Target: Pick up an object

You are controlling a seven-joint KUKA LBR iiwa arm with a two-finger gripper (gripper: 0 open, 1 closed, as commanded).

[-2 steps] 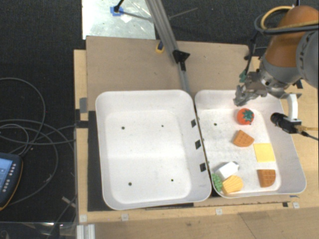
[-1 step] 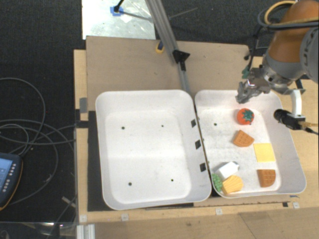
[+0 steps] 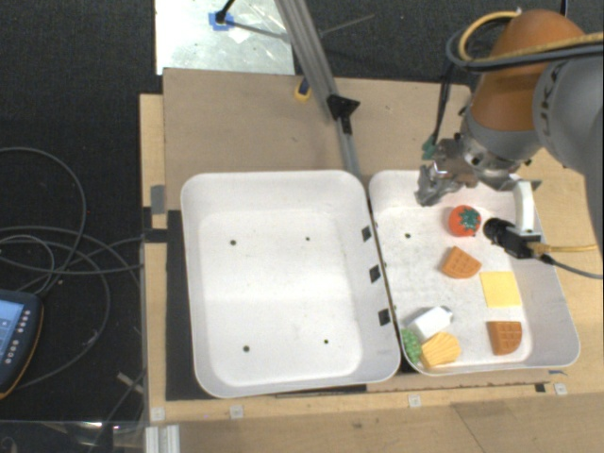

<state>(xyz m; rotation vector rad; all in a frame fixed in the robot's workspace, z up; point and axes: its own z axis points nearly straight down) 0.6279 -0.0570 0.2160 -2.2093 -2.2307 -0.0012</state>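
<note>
The gripper (image 3: 432, 189) is positioned over the far edge of the right bin (image 3: 566, 347), beside a red toy (image 3: 463, 220). The state of the fingers cannot be determined.

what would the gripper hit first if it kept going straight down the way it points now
Probably bare floor of the right bin, near its upper end. The gripper points down just left of the red tomato-like toy; depth is hard to judge, so it might graze that.

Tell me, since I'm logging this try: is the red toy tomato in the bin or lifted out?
In: the tomato lies on the right bin's floor.
</note>
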